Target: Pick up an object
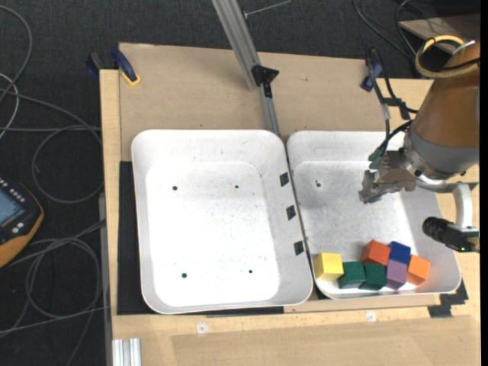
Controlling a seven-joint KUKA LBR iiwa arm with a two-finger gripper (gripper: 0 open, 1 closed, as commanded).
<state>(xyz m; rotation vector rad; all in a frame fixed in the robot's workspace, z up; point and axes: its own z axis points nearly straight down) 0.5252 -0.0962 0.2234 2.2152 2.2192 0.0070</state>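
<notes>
Blocks [374, 267] clustered in right bin [335, 204], tool [374, 189] hovering above, grip state unclear

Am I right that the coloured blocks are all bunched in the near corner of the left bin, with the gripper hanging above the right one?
Not quite. In the camera view the coloured blocks are bunched in the near corner of the right bin, not the left bin. The gripper does hang above the right one.

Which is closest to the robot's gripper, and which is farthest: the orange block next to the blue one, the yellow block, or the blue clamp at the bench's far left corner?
Measured from the gripper in the camera view:
1. Orange block, just below the gripper in the right bin.
2. Yellow block, left end of the block cluster.
3. Blue clamp, far left corner of the bench.
</notes>
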